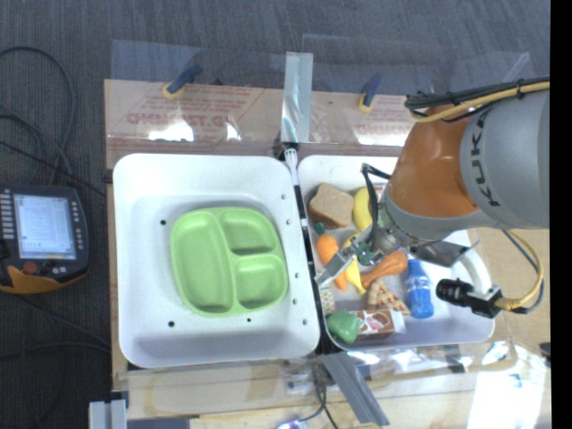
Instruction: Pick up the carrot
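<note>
The carrot (388,264) is a short orange piece lying in the middle of the right bin (474,329), among other toy food. My gripper (338,264) reaches down and to the left from the grey and orange arm, and its tip sits low in the bin just left of the carrot, over a yellow piece (354,273). A second small orange piece (328,246) lies by the bin's left wall, just above the gripper tip. The wrist hides whatever lies above the carrot.
The right bin also holds a bread slice (331,206), a banana (362,208), a blue bottle (417,293), a green piece (342,326) and a brown packet (380,322). A green divided plate (231,259) lies in the left bin (134,329). A cable loops at the right.
</note>
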Robot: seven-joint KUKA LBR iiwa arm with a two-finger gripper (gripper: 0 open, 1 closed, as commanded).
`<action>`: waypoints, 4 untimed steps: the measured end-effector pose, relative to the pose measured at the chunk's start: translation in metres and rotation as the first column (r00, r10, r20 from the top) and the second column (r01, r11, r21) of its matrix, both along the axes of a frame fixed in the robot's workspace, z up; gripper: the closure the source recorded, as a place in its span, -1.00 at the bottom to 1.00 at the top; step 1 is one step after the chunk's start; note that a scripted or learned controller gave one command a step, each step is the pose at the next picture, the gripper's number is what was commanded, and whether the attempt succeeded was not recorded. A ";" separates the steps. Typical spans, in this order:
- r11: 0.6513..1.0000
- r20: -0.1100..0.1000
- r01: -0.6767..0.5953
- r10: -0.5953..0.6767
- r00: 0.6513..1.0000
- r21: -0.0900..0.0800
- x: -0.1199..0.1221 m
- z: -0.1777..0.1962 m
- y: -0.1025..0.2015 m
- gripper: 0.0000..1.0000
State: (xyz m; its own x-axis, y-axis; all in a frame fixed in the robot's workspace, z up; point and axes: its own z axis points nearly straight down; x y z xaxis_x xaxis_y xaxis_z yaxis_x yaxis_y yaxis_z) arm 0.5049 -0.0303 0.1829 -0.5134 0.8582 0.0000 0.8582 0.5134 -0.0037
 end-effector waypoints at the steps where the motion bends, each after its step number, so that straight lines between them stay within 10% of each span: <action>1: 0.967 0.002 -0.254 0.254 0.967 0.000 0.032 0.000 -0.003 -1.00; 2: 0.991 0.001 -0.137 0.137 0.991 0.002 -0.010 0.000 0.035 -1.00; 4: 0.957 0.002 -0.291 0.291 0.957 0.000 0.028 0.000 -0.007 -1.00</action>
State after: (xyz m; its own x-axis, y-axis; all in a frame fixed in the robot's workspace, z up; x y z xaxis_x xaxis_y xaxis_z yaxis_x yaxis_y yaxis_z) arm 0.5327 -0.0376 0.1833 -0.7408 0.6717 -0.0012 0.6717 0.7408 -0.0016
